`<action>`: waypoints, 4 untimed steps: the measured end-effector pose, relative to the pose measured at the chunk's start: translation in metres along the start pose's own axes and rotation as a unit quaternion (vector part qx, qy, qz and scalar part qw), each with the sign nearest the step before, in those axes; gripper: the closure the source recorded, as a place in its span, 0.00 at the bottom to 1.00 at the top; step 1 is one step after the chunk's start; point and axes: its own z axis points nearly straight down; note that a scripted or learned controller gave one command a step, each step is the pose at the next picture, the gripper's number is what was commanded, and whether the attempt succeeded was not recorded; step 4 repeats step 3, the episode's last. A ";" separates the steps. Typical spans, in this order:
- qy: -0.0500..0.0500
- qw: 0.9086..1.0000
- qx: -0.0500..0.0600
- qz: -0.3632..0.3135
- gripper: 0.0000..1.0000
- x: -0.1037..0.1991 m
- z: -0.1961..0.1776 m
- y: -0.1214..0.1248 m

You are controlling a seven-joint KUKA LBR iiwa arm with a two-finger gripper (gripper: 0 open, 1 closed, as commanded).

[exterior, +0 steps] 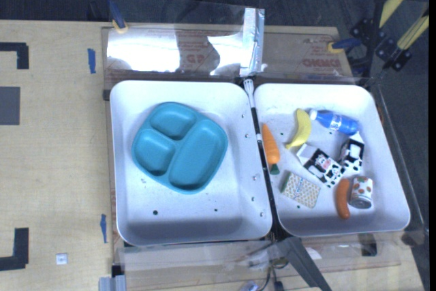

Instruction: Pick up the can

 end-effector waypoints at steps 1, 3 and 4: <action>-0.005 1.000 -0.001 0.000 1.00 -0.002 -0.012 0.000; -0.016 1.000 -0.004 0.000 1.00 -0.006 -0.037 0.001; -0.016 1.000 -0.004 0.000 1.00 -0.006 -0.037 0.001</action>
